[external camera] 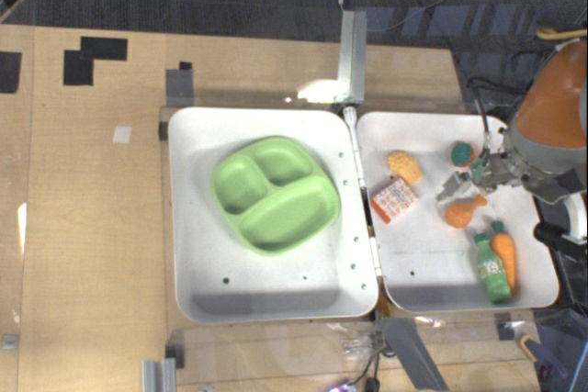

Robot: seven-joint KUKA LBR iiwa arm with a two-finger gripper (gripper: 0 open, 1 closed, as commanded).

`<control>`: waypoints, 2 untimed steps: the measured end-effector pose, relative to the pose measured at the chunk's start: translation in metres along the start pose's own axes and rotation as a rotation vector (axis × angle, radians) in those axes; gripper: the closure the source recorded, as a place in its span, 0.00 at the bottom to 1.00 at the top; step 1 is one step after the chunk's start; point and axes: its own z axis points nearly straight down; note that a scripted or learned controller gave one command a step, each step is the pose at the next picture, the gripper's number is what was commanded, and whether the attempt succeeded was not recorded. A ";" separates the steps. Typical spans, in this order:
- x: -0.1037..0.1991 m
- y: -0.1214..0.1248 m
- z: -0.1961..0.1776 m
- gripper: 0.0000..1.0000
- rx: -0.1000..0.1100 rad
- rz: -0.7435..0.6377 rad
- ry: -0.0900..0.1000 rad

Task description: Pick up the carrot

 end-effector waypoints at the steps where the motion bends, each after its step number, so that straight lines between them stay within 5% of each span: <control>1: 0.002 -0.034 -0.003 0.00 0.004 0.288 0.001; 2: 0.007 -0.047 0.053 0.00 -0.005 0.494 0.003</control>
